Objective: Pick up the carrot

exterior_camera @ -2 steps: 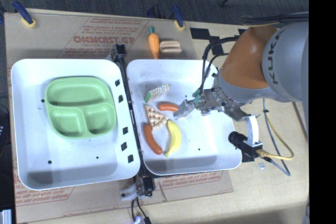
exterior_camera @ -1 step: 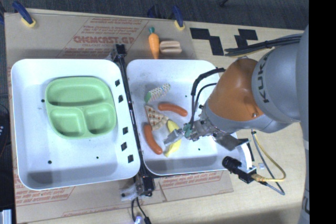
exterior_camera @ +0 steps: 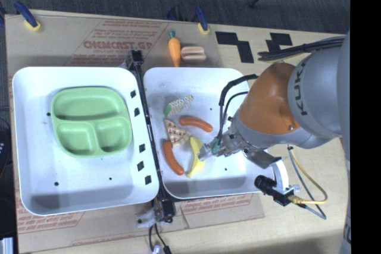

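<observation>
Carrot [exterior_camera: 174, 50] is lying at upper centre, seeming light, stiff; grip mid-body. Claw [exterior_camera: 209, 150] is hovering lower right, opening indiscernible.

Orange carrot [exterior_camera: 174, 50], green-topped, lies on the bench behind the bins.

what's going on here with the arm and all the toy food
A grey KUKA arm with an orange band reaches into the right white bin, its end effector low beside a yellow banana-shaped toy. Two orange-red sausages, a waffle-like wedge and a pale corn piece lie nearby. The orange toy carrot with green top sits outside on the bench, untouched. The left bin holds a green divided tray.
</observation>
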